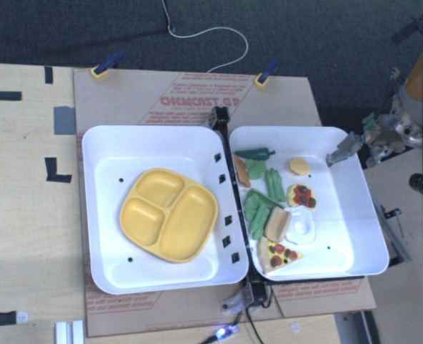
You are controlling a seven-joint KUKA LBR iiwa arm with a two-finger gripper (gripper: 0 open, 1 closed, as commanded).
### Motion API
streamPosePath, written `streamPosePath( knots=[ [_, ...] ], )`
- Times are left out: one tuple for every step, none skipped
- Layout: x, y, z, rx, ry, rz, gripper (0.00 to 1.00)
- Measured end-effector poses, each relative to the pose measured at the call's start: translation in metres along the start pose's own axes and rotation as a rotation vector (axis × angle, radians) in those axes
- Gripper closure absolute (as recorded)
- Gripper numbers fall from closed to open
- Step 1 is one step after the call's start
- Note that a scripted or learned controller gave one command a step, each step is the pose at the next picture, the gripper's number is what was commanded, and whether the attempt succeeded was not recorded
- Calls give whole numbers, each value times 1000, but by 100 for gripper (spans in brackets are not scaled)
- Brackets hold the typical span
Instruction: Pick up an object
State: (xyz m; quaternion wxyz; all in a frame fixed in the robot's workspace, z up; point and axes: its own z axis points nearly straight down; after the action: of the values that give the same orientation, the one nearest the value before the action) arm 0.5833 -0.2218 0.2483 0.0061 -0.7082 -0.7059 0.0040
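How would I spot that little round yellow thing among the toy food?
Look in the right white bin, the one crowded with toy food. Near its upper middle lies a small yellow round piece, just above the red-spotted pizza slice. It alone is plain yellow and round.

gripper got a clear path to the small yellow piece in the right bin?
Probably yes. The gripper sits at the right bin's upper right edge, and the small yellow piece lies just to its left, apart from the other toy food, with bare white floor between them.
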Motion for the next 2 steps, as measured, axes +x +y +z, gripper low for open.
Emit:
streamPosePath(
  knots=[
    [1,2,-8,-13,-3,-4,0],
    [4,1,56,-8,-2,-5,0]
  ],
)
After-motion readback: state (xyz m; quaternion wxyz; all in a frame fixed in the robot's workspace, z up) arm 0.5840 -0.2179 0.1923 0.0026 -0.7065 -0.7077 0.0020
